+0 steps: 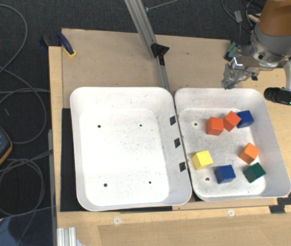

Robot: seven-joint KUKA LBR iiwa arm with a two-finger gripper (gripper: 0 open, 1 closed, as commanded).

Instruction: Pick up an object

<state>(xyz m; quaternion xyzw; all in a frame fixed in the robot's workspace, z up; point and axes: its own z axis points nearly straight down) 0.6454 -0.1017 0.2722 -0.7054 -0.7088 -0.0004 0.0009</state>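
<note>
Camera view: a wooden table [135, 45] on dark carpet [17, 24] strewn with cables [7, 86]; pincer [232, 80] at the far right edge, grip state unclear.

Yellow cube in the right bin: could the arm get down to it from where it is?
Probably yes. The yellow cube sits apart from the other blocks, nothing over it, and the pincer hangs above the bin's far rim.

You have seven small cubes in the right bin [273, 152]: two orange cubes [214, 126] [232, 120] touching, a blue cube [245, 118] beside them; another orange cube [249, 152], a green cube [254, 172], a second blue cube [225, 173] and a yellow cube [203, 159] lower down.
</note>
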